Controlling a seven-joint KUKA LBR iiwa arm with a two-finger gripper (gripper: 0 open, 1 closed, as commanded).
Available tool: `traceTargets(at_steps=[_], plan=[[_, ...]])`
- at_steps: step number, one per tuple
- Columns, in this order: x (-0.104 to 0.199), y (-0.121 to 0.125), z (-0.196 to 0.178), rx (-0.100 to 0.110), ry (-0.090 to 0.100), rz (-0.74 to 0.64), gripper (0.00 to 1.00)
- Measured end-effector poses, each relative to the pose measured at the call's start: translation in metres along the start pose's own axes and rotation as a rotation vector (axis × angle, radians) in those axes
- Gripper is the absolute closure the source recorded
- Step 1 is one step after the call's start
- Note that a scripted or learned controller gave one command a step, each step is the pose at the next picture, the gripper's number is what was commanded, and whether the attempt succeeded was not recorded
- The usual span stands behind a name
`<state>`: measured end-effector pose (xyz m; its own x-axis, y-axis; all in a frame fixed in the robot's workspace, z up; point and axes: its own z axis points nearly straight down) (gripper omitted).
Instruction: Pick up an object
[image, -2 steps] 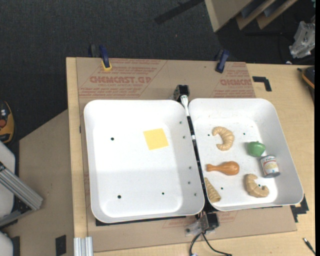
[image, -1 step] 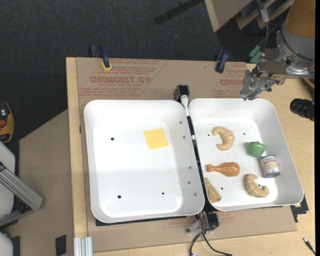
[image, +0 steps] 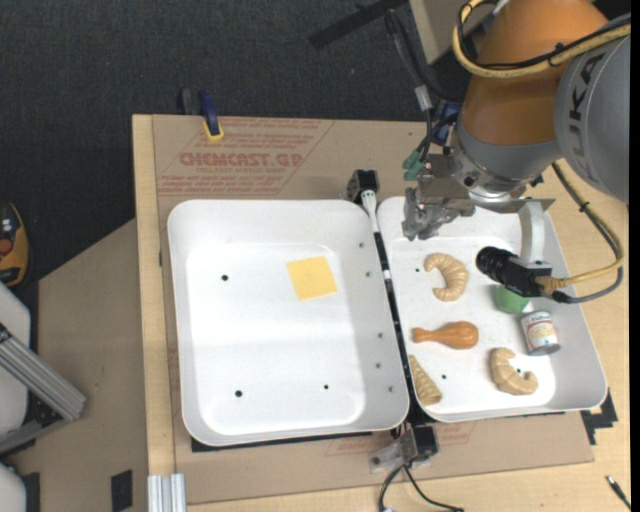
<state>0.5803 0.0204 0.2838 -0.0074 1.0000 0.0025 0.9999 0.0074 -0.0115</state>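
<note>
Right bin (image: 575, 350): two ridged tan croissants (image: 447, 275), glossy drumstick (image: 447, 336), small can (image: 540, 332). Left bin (image: 190, 300): flat yellow cheese slice (image: 312, 278). Metal gripper (image: 425, 225) above the upper croissant; finger opening cannot be told.

So the worktop (image: 250, 160) is a brown board printed with red "CHEMCAST" lettering. Two white bins sit straight on it: the right bin (image: 575, 375) under the hand (image: 432, 222), the left bin (image: 195, 330) touching alongside.
</note>
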Motion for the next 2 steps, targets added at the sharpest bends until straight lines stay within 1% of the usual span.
traceTargets(at_steps=[1, 2], plan=[[0.013, -0.018, -0.208, -0.034, -0.001, 0.004, 1.0], [0.037, -0.037, -0.063, 0.004, -0.003, 0.007, 1.0]])
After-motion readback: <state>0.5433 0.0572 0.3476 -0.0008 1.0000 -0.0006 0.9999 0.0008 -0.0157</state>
